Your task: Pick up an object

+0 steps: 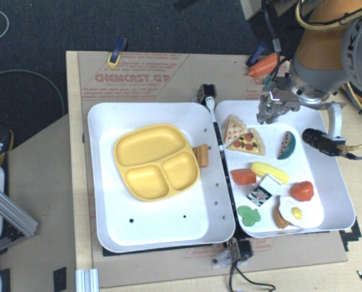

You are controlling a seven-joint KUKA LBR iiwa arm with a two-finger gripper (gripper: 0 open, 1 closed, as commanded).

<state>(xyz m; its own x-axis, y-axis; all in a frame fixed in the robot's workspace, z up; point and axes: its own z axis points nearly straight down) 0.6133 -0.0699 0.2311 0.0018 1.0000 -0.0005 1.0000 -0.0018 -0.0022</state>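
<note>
- Gripper (269, 113) hangs over the far edge of the right bin (339, 181), its 2 fingers pointing down with nothing seen between them; whether they stand wide or narrow I cannot tell at this angle.
- Pizza slice (242, 136) lies nearest, just to the gripper's left and a little toward the camera, its long axis running on a slant from the far-left corner to the near-right one.
- Watermelon slice (285, 145) sits close on the other side, toward the camera and slightly right, standing roughly along the bin's depth.
- Corn (269, 172), a red piece (243, 176) and a small box (263, 191) crowd the bin's middle, farther toward the camera; a tomato (302, 191), a fried egg (292, 212) and broccoli (249, 215) lie near the front rim, well apart from the gripper.
- Yellow tray (156, 161) fills the left bin (107, 126), well off to the left (not a likely pick).
- Judging from this, the shortest move is a small shift left and toward the camera, then down onto the pizza slice, with the fingers set across its slanted axis.
</note>
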